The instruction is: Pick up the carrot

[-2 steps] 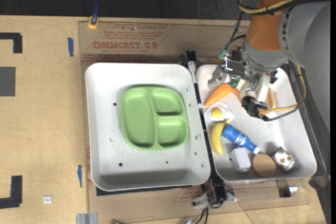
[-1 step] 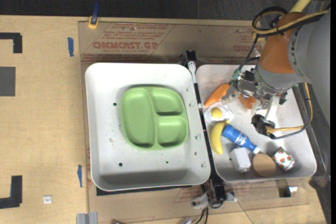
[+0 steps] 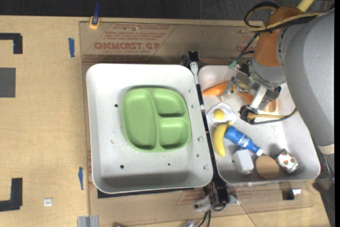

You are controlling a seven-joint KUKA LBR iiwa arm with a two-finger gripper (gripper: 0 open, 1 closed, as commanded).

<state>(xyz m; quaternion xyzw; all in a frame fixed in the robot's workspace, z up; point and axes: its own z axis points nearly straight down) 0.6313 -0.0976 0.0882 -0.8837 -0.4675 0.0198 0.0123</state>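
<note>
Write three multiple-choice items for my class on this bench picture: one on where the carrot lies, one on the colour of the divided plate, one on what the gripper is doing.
1. Where does the carrot lie?
A. In the right bin, near its far left corner
B. On the green plate
C. On the cardboard outside the bins

2. What colour is the divided plate in the left bin?
A. Blue
B. Green
C. Red

3. Where is the gripper?
A. Over the left bin
B. Off the bench, over the floor
C. Low in the right bin, just right of the carrot

Key:
1 A: the orange carrot rests by the bin's far wall, next to the divider.
2 B: the three-part plate is light green.
3 C: the gripper sits beside the carrot's thick end, above the banana.
</note>
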